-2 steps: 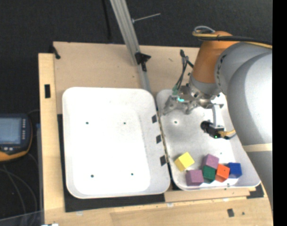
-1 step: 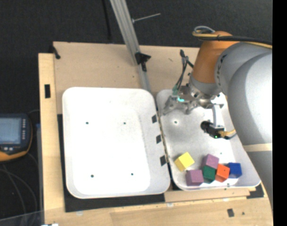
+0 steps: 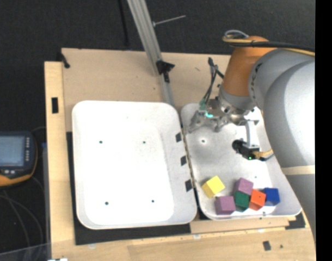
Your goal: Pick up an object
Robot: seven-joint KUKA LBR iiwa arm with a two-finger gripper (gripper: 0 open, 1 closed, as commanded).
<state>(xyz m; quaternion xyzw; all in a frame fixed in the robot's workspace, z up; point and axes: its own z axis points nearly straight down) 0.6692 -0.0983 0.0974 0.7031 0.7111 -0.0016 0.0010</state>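
Seen from above at a slant, a wooden bench [image 3: 128, 75] carries two shallow white bins side by side. Nearest the camera, along the front wall of the right bin [image 3: 209, 145], sits a cluster of small blocks. A yellow block [image 3: 213, 186] lies a little apart at the cluster's left. Just beside it are a purple block [image 3: 225, 204], a green block [image 3: 241, 199], a second purple block [image 3: 244, 186], an orange block [image 3: 257, 199] and a blue block [image 3: 271, 196], packed close together and some touching. The left bin [image 3: 128, 162] lies alongside, its floor marked with a few dark dots. Farther back, the grey arm [image 3: 286, 107] with its orange band [image 3: 239, 69] reaches in from the right. Its end effector [image 3: 209, 118] hangs over the far end of the right bin, well apart from the blocks. Whether it is wide or narrow cannot be told. Nothing shows between its tips. A metal pole [image 3: 147, 31] slants across the bench's far edge.
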